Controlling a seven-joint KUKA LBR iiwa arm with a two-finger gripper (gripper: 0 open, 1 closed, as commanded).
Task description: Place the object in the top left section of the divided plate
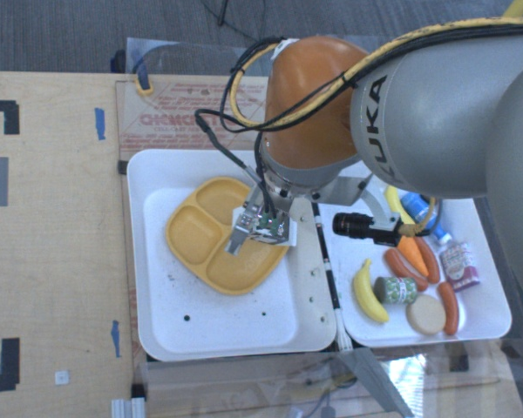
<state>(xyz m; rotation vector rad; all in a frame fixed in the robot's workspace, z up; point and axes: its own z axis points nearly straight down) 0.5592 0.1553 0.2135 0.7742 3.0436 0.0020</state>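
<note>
Gripper [247,231]: over the yellow divided plate [200,233], at its right side; whether it is spread or pinching anything cannot be told.
Left bin [222,325]: holds the plate.
Right bin [488,316]: banana [368,293], carrot [411,257], sausage [451,307], green can [399,290], round bun [426,315], small packet [459,262].

The arm [436,103] runs off the right and top edges, and its orange band [314,103] hides the rear rims of both bins. The gripper [248,229] covers the right part of the yellow divided plate [205,238]; its finger spacing is too small to read. The wrapped packet [458,262] label is blurred. The right bin [497,320] is partly hidden.
</note>
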